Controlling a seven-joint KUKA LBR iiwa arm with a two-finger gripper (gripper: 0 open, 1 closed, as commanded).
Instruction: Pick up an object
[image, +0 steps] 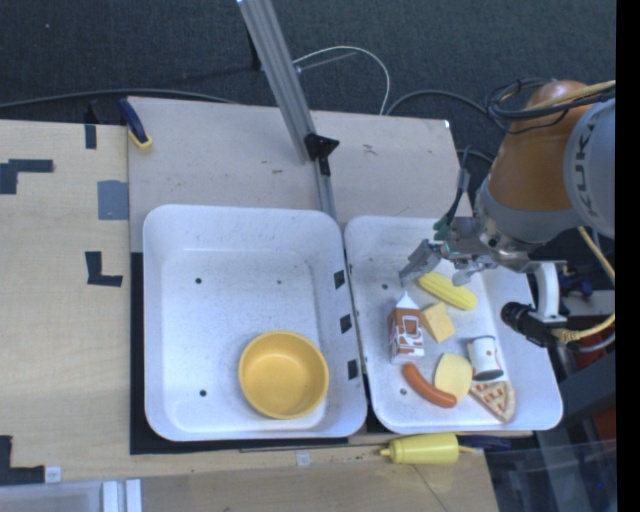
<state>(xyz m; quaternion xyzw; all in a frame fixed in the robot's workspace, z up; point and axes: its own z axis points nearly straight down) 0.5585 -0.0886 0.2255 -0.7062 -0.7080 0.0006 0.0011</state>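
From my remote station, the arm (560, 150) runs off the right edge; its wrist hides the right bin's (375, 240) far corner.

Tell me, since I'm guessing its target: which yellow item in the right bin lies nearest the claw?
The corn cob: it lies just below the claw, at the top of the cluster. The cheese wedge and the round yellow piece sit farther down.

The bench (220, 170) bears two white bins (165, 300) and a yellow bottle (425, 449).
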